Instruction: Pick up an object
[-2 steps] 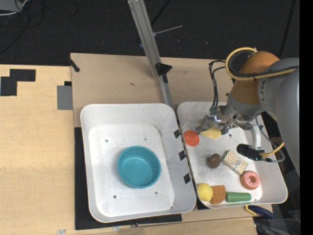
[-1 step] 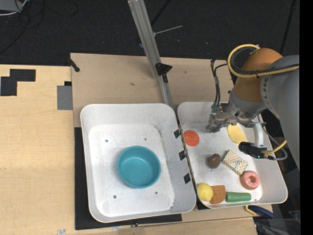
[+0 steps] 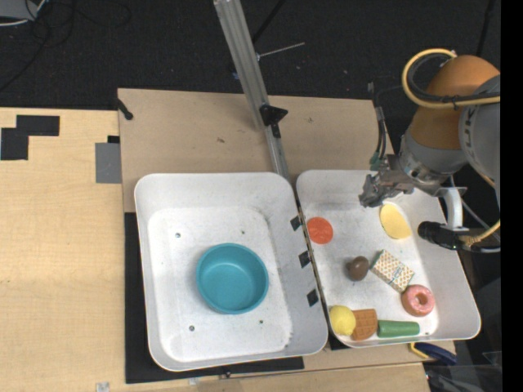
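Note:
The right bin (image 3: 343, 188) holds several small objects: an orange-red round piece (image 3: 319, 231), a brown ball (image 3: 357, 268), a pale yellow oval (image 3: 395, 220), a patterned box (image 3: 393, 269), a pink donut (image 3: 418, 300), a yellow ball (image 3: 341, 320), an orange-brown block (image 3: 364, 323) and a green piece (image 3: 397, 329). My gripper (image 3: 377, 190) hangs over the far part of the right bin, just left of the yellow oval. No object shows between its fingers.
A teal bowl (image 3: 233, 278) sits in the left bin (image 3: 163, 194). A slanted metal rail (image 3: 249, 72) rises behind the divider between the bins. The grey arm with its orange band (image 3: 458, 88) comes in from the right.

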Motion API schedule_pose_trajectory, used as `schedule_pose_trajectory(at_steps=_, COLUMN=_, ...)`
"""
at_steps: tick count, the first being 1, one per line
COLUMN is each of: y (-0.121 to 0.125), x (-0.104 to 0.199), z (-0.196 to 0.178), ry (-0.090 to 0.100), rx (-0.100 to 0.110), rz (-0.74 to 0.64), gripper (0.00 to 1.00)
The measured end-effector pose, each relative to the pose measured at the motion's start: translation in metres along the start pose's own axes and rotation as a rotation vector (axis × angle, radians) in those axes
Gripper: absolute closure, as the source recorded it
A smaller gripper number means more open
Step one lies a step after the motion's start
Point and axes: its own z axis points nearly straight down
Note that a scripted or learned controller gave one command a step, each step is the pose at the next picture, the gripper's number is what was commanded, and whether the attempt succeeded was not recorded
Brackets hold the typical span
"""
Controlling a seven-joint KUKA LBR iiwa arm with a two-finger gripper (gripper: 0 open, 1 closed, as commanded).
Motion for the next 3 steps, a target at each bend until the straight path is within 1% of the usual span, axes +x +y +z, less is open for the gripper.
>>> schedule_pose_trajectory(at_steps=1, y=-0.001, x=0.001, z=-0.063, ry=0.000, rx=0.000, rz=0.000, gripper=1.00)
schedule_pose_trajectory(at_steps=2, y=-0.001, x=0.001, z=-0.113, ry=0.000, rx=0.001, rz=0.000, gripper=1.00)
schedule_pose_trajectory(at_steps=3, y=-0.001, x=0.056, z=-0.095, ry=0.002, rx=0.007, rz=-0.004, gripper=1.00)
